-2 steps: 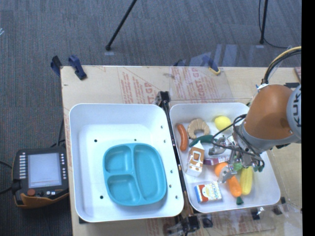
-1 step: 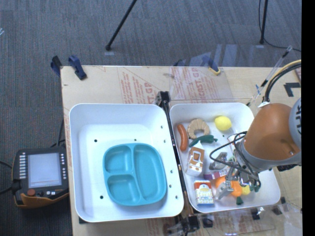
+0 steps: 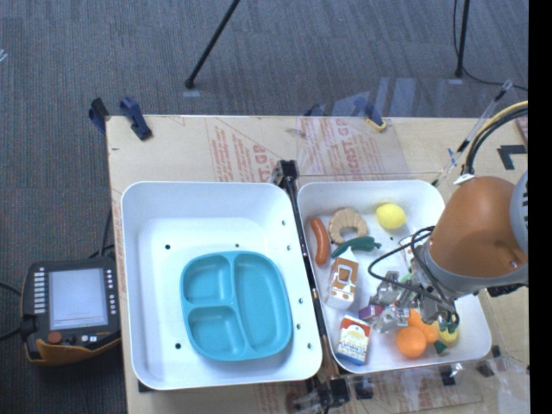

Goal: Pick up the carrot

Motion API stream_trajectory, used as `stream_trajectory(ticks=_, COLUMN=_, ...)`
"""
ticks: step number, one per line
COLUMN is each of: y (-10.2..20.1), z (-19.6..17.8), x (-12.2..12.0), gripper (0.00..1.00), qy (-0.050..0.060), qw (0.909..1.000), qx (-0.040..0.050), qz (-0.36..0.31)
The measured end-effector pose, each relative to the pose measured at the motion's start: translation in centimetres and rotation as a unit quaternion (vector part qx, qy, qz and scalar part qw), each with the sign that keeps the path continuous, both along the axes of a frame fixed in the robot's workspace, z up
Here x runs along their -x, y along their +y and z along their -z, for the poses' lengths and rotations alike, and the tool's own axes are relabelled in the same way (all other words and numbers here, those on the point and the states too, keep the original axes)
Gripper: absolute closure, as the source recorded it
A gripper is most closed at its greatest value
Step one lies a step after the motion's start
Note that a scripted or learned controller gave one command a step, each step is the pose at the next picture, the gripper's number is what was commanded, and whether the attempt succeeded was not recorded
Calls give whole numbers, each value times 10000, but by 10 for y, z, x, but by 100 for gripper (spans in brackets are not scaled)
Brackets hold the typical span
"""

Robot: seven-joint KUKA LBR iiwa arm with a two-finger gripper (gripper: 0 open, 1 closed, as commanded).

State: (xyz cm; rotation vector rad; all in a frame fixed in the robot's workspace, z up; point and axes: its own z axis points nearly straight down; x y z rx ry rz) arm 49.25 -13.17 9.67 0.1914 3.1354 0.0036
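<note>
The carrot (image 3: 426,325) looks like the orange piece with a green tip lying in the right bin (image 3: 431,188) near its front right corner, partly hidden under the arm's wrist. My gripper (image 3: 390,307) hangs low over the bin just left of the carrot, amid the clutter. Nothing can be seen held in it. The orange-banded wrist (image 3: 477,231) covers the bin's right side.
A round orange fruit (image 3: 410,343) lies beside the carrot. Two small cartons (image 3: 343,283) (image 3: 354,339), a sausage (image 3: 321,240), a bagel (image 3: 348,223), a lemon (image 3: 391,216) and a green vegetable (image 3: 358,246) share the right bin. The left bin (image 3: 147,205) holds a blue divided plate (image 3: 235,304).
</note>
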Motion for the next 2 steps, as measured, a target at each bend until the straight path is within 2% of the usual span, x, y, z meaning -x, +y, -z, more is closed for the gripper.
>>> stream_trajectory(ticks=1, y=39, z=-93, x=13, gripper=100, qy=-39, qw=9995, qx=7, qz=324)
stream_trajectory(ticks=2, y=31, z=-144, x=14, gripper=100, qy=-24, qw=9982, qx=10, qz=598)
